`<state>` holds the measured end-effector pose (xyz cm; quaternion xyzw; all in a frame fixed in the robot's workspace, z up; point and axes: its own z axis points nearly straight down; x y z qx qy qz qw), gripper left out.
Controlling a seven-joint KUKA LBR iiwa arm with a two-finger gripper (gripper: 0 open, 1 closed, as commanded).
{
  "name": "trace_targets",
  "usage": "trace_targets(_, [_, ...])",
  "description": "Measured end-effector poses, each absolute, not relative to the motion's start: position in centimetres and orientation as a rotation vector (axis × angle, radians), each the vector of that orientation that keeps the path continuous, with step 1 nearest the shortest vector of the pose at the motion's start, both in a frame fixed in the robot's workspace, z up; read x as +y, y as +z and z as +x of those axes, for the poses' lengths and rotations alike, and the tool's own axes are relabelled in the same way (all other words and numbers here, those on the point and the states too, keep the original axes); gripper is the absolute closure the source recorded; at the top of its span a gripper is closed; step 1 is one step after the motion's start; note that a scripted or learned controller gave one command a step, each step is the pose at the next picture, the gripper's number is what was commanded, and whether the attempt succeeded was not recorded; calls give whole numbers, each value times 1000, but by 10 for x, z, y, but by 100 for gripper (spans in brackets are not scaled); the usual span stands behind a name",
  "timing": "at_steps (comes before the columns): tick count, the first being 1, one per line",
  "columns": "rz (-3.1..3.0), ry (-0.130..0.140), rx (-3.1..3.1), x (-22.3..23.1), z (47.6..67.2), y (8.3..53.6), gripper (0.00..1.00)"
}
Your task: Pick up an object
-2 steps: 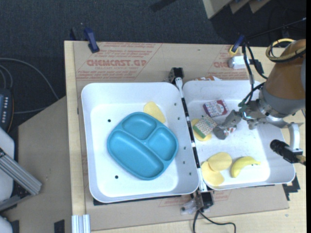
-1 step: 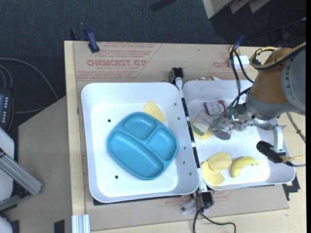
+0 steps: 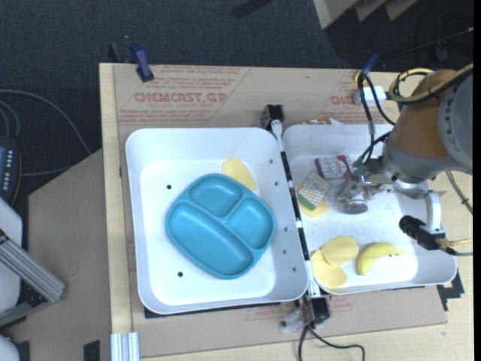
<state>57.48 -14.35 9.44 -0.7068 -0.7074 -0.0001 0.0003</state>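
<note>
My gripper (image 3: 352, 195) is down in the right bin (image 3: 421, 273), near its middle, under the grey arm with its orange band (image 3: 421, 126). Just left of it lies a green and yellow packet (image 3: 310, 189), and a small maroon and white packet (image 3: 331, 165) sits up and left of it. Whether the gripper touches either packet is unclear. Toward the bin's front lie a yellow banana (image 3: 377, 256) and two pale yellow round pieces (image 3: 338, 250), well apart from the gripper.
The left bin (image 3: 150, 277) holds a blue divided plate (image 3: 219, 224) and a yellow piece (image 3: 239, 173) by the plate's far edge. A black rail (image 3: 289, 194) runs between the bins. Cables hang near the arm at the back right.
</note>
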Motion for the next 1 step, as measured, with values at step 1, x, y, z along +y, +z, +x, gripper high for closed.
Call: trace_targets(1, [-2220, -3, -2224, -71, 600, 185, 100])
